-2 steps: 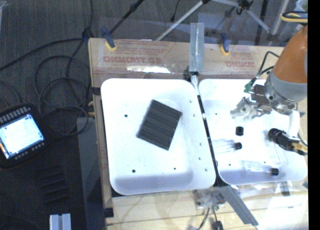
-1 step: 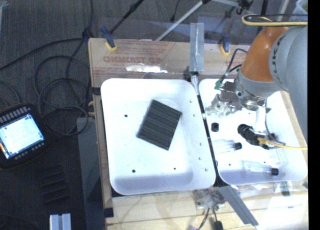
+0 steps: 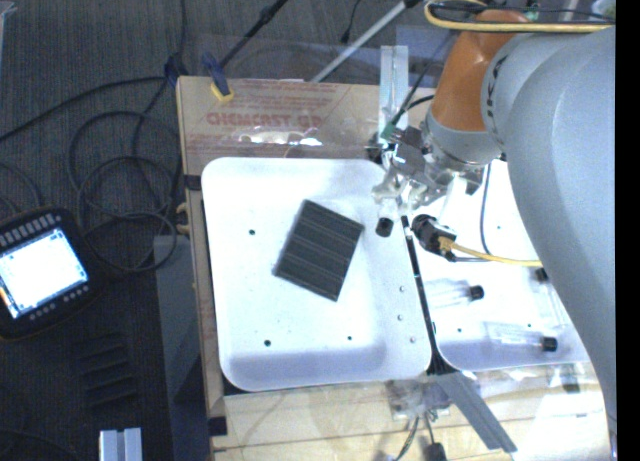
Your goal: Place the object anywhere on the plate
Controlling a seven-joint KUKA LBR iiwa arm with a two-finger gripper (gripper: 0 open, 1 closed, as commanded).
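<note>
the plate (image 3: 319, 249), a dark ribbed slab, lies tilted in the left bin (image 3: 240, 349). the gripper (image 3: 400, 201) hangs over the seam between the bins, near the plate's upper right; whether its claw is apart or together, cannot tell

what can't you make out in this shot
- Gripper: too small and cluttered in the camera view to tell whether its fingers are open or holding anything.
- Right bin: its right part is covered by the arm.
- Clear items in the right bin: too small and faint to identify.
- Dark ridged plate in the left bin: fully visible, nothing on it.
</note>
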